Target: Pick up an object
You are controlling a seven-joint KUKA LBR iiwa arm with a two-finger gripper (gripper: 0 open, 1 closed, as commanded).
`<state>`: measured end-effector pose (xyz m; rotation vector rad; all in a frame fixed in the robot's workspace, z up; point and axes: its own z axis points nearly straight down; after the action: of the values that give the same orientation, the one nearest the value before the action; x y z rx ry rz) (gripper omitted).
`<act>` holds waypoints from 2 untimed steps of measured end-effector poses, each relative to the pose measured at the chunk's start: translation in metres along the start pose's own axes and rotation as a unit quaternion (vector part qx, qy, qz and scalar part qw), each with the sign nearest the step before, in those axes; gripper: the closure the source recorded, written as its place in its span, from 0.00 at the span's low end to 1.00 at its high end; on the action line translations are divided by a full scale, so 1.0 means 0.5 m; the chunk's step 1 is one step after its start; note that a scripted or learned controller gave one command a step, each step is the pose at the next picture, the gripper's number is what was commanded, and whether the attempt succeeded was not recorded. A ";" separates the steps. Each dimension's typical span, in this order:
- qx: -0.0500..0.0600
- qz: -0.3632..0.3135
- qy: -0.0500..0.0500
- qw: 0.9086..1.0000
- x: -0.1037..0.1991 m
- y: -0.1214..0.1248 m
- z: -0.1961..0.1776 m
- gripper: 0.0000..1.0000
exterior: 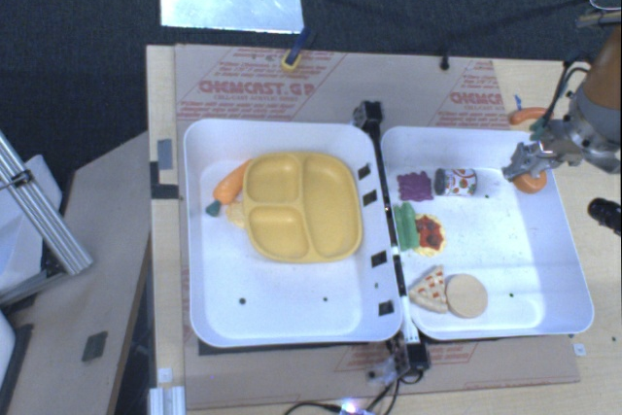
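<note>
My gripper (525,162) hangs over the far right corner of the right bin (559,306). Just under it, touching or nearly touching, is a small orange piece (533,181) by the bin's right wall. Elsewhere in this bin lie a purple grape cluster (415,185), a small can on its side (455,181), a green piece (404,220), a red and yellow food piece (429,233), a pizza slice (428,289) and a round tan biscuit (466,295).
The left bin (209,306) holds a yellow divided plate (299,206) with a carrot (230,182) at its left edge. Another orange item (526,117) lies on the bench beyond the right bin. A black divider (384,219) runs between the bins.
</note>
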<state>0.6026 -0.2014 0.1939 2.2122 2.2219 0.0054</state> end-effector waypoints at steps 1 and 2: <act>0.001 0.000 0.000 1.000 -0.001 0.003 -0.066 1.00; 0.002 -0.002 0.001 1.000 0.088 -0.003 -0.077 1.00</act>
<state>0.6008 -0.1574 0.2322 2.2119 2.2289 0.0030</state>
